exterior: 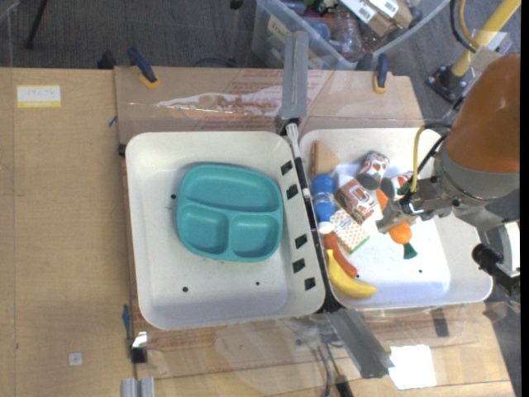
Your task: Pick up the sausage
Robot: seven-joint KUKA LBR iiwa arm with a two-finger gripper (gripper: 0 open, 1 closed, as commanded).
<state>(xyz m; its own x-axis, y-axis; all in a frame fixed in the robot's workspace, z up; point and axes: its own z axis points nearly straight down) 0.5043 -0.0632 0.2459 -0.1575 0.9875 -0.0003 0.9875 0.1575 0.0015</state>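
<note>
The sausage [341,256], a short reddish-brown link, lies in the right bin [463,284] near its left wall, against the upper side of a yellow banana [349,279]. My gripper [395,215] hangs low over the middle of the right bin, just above an orange carrot [401,234], well to the right of the sausage. A patterned box [353,233] sits between gripper and sausage.
The right bin also holds a brown-and-white carton [357,199], a small can [374,166], a blue object [322,197] and a wedge-shaped piece [323,157]. A teal divided plate [229,212] lies in the left bin [157,288]. A clear tote of clutter [347,7] stands behind.
</note>
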